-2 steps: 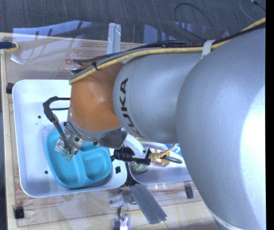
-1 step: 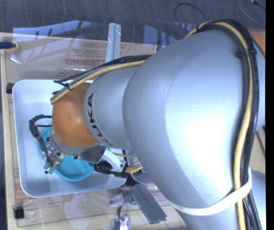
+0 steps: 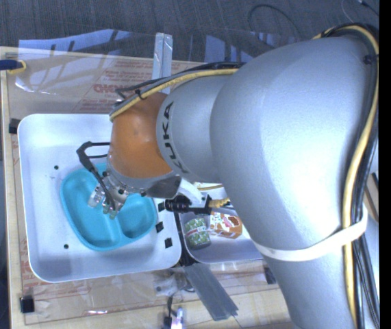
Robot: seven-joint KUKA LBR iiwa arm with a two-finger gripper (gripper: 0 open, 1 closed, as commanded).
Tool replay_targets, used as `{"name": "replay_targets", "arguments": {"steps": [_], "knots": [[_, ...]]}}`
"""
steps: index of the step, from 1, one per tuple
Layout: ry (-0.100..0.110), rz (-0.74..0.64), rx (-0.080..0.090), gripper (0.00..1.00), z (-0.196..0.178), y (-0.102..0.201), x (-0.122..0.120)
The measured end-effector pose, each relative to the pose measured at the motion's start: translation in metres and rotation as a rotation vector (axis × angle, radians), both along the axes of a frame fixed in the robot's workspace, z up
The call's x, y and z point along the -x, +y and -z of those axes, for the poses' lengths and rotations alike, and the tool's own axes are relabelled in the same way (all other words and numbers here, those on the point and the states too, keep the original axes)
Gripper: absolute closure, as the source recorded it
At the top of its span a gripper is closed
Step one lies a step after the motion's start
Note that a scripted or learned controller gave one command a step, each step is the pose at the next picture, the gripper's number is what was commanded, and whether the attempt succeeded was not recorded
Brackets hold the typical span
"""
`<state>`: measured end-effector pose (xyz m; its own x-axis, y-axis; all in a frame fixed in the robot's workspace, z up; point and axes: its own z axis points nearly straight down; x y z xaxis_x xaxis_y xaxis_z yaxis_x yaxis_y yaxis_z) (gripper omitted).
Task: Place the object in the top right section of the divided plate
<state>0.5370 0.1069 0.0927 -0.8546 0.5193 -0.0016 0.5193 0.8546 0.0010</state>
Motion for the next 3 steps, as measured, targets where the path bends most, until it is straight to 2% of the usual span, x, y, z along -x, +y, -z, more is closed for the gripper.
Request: {"name": "replay_targets", "arguments": {"steps": [1,2,3], "knots": [[0.012,-0.014,-0.010,0.00,0.001,0.010,0.004],[0.000,0.199,-0.008,0.00,-0.001,0.014,-0.082],[0.000,0.540,-0.001,0.00,0.000,0.050,-0.072]]}}
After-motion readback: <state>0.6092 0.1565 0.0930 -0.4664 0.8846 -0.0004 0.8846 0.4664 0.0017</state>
